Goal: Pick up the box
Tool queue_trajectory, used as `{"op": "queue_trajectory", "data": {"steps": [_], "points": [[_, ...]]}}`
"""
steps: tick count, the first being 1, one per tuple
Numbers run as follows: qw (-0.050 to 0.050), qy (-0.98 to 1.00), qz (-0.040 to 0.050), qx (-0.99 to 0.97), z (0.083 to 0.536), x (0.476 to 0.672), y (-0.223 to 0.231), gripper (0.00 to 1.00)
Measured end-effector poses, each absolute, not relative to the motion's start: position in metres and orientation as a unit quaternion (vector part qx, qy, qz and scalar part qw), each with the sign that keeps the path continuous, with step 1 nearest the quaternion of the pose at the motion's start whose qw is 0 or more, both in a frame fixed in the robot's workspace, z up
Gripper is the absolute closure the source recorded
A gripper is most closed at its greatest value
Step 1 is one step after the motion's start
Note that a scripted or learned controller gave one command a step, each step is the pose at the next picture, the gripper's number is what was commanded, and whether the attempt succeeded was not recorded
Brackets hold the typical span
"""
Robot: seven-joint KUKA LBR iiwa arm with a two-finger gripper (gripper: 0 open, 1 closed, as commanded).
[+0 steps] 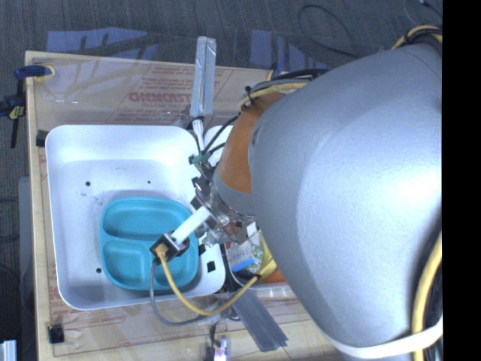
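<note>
A blue tray point(139, 239) lies in the left bin point(75, 171), lower centre; whether the claw point(224, 230) is open, I cannot tell.

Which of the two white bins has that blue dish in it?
The left bin in the view holds the blue two-part dish; the other bin lies mostly hidden under the grey arm.

Right bin point(218, 137) almost wholly covered by the arm point(346, 186); only a corner is seen. Box point(246, 256) mostly hidden under the wrist, its print too small to be read.
</note>
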State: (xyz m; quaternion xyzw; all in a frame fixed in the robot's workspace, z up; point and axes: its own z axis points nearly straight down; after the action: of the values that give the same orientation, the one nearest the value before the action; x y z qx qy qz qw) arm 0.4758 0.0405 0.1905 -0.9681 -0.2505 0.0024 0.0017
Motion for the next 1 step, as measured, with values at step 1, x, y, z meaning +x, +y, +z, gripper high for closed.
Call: {"op": "queue_trajectory", "data": {"steps": [1], "points": [[0.001,-0.154,0.0019,-0.988,0.2393,0.4769,0.02,1.0]]}}
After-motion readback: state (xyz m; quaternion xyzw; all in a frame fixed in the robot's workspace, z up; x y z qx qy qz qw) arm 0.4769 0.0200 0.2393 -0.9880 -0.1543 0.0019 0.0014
